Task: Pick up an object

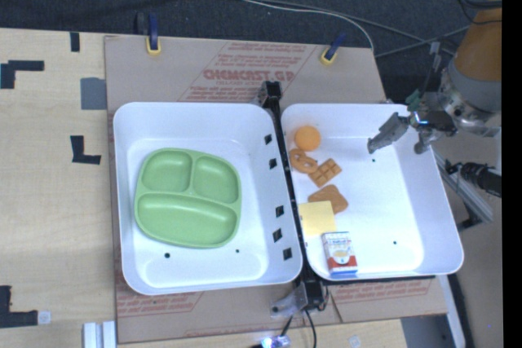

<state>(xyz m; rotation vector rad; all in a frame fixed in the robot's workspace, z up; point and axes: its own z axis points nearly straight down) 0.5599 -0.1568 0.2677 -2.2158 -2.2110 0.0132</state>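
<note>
Small food toys lie along the left side of the right bin [424, 208], right of frame centre.

The gripper [401, 134], fingers spread and empty, hangs at upper right; best to centre over the orange ball [307, 137] before descending.

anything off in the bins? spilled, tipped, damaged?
Nothing stands out. The green divided plate sits flat in the left bin. In the right bin, the orange ball, pretzel, waffle, toast, yellow slice and small carton cluster along its left side, intact.
</note>
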